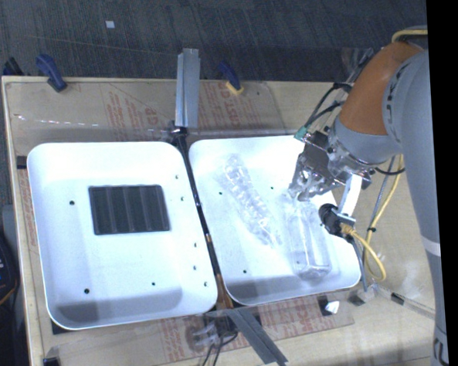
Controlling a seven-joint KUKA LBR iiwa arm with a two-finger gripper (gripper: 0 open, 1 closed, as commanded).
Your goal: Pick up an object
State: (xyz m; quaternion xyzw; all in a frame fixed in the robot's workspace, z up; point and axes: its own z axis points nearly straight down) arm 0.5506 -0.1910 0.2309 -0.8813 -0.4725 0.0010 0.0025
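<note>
1. As the arm (394,91) reached in from the right, its tool (307,187) hung over the right bin (251,293), near that bin's right side.
2. I could not tell how the tool was set.
3. Two clear plastic things lay in that bin: a ribbed tray (249,200) slanting across the middle, and a bottle (309,247) just below the tool.
4. The left bin (66,304) on the worktop (23,113) held a dark slatted block (129,208).
</note>
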